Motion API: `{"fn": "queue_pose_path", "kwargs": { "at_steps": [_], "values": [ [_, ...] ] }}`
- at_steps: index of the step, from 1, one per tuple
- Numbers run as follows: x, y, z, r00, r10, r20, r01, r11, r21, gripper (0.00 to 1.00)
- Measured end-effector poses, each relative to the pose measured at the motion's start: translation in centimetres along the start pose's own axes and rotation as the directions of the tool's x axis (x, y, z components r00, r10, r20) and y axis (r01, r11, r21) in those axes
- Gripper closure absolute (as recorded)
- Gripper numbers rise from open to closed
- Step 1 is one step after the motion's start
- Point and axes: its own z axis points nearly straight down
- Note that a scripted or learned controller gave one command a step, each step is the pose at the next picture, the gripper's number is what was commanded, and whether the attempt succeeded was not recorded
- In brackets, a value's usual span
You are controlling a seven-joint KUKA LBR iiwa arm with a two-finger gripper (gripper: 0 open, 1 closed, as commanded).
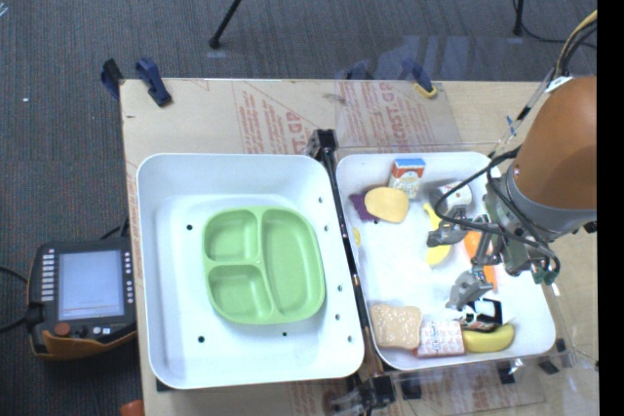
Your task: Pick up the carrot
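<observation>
Camera view looks down on the worktop [234, 112]: the pincer [487, 270] hangs low in the right bin [390, 351] with its fingers apart, and the carrot [475, 245] shows as an orange sliver between them, near the bin's right wall. A green divided plate [263, 264] lies in the left bin [166, 209]

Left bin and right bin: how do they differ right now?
The left bin holds one green divided plate; the right bin holds many small food items, including a banana and bread. The arm hangs over the right bin, not the left. Both are shallow and white.
</observation>
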Motion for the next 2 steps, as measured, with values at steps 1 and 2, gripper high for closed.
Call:
{"fn": "queue_pose_path", "kwargs": {
  "at_steps": [1,2],
  "values": [
    [-4.8,-3.1,8.5,0.985,0.170,-0.005,-0.170,0.985,0.000,0.00],
    [-4.7,-8.3,15.1,0.967,0.253,-0.003,-0.253,0.967,-0.002,0.00]
  ]
}}
